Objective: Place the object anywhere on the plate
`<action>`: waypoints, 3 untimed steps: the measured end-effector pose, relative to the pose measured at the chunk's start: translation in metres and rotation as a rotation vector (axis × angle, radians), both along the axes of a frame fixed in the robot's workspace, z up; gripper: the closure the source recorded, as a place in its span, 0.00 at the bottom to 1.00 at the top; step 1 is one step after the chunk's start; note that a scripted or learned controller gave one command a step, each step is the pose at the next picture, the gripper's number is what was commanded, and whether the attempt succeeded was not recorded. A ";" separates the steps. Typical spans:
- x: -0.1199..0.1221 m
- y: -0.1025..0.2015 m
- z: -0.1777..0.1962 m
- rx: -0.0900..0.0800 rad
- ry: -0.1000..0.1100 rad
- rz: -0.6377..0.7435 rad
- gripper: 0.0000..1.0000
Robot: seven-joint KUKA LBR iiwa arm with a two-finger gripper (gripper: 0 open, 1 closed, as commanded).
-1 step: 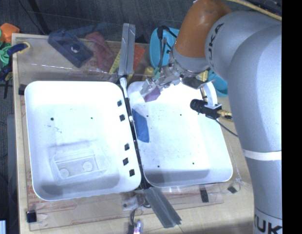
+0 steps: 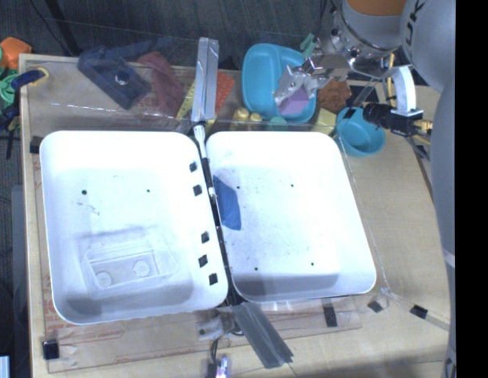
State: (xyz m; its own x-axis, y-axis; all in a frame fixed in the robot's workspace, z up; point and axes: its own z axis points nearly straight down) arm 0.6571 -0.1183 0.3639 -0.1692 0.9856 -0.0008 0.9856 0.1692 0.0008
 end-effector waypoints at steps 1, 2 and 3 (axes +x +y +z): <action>-0.040 0.061 -0.048 0.000 0.007 -0.106 1.00; -0.016 0.147 -0.131 0.000 0.008 -0.111 1.00; -0.001 0.207 -0.013 0.000 0.002 -0.081 1.00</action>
